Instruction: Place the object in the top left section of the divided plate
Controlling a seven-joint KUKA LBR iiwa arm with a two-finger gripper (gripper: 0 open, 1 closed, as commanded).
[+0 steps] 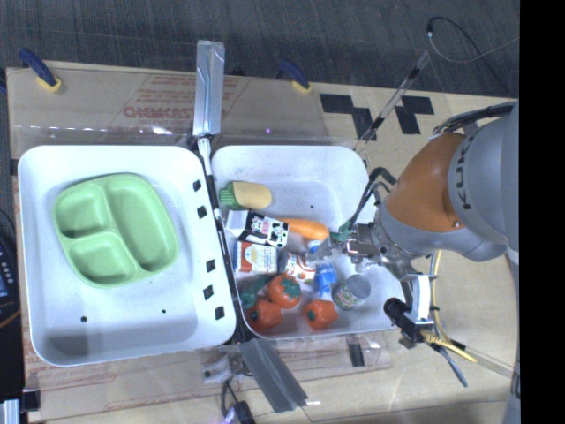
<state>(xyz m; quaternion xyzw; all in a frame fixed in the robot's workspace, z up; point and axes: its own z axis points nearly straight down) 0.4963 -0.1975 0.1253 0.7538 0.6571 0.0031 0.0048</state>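
Divided plate (113,228) lies in left white bin (35,237) on bench (494,343).

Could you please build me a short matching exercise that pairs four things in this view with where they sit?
Things:
1. green divided plate
2. corn cob
3. orange carrot
4. tomatoes

Places:
A. near edge of the right bin, towards its left corner
B. left bin
C. middle of the right bin, beside the black-and-white carton
D. far left corner of the right bin, by the divider

Pairs: 1-B, 2-D, 3-C, 4-A
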